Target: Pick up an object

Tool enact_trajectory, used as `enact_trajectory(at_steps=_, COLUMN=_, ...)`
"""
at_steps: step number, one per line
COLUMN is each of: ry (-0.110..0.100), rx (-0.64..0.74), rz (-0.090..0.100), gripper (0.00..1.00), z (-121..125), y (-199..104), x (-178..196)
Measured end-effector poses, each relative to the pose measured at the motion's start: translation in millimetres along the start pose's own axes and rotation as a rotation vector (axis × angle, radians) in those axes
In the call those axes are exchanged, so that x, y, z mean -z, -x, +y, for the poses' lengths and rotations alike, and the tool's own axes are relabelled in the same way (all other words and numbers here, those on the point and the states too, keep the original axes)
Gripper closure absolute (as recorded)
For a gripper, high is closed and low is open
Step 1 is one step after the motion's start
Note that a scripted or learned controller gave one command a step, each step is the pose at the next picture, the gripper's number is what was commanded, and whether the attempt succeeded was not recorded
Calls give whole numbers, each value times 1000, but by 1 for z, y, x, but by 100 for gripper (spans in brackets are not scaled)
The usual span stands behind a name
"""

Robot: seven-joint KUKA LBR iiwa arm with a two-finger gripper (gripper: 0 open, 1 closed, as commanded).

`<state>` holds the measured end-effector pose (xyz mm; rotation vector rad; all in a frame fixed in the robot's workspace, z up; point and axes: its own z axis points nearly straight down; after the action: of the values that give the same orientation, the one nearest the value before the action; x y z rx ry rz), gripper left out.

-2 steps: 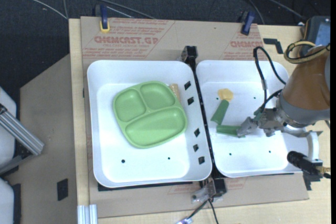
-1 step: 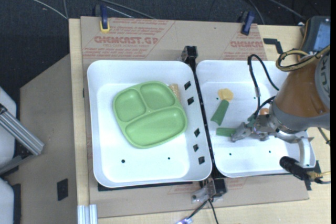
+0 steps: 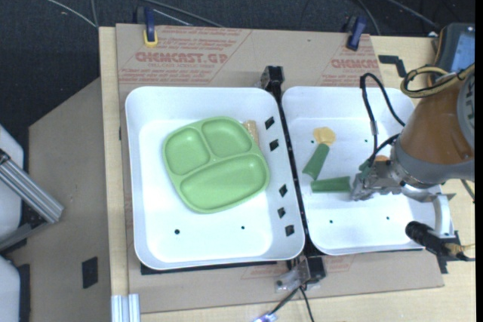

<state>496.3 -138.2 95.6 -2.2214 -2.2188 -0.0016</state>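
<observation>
Camera view: gripper (image 3: 361, 185) low in the right bin (image 3: 339, 234), at the right end of a green bar (image 3: 330, 184). Can't tell how it's set or whether it has the bar. A second green bar (image 3: 317, 159) lies just beside, yellow piece (image 3: 324, 136) above. Bars look light, stiff, smooth, maybe slippery; best pinched across the narrow width, mid-length.

The arm (image 3: 445, 136) runs off the right edge and covers the right bin's (image 3: 339, 237) far side. The tool (image 3: 361, 187) is too small and dark to read at its tips, where it overlaps one end of a green block (image 3: 330, 184). The plate (image 3: 216, 163) hides part of a tan piece (image 3: 251, 130).
</observation>
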Motion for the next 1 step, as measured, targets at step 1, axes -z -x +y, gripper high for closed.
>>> enact_trajectory(at_steps=1, ry=6, rx=2, rz=-3, gripper=100, z=-3, y=-1, x=63)
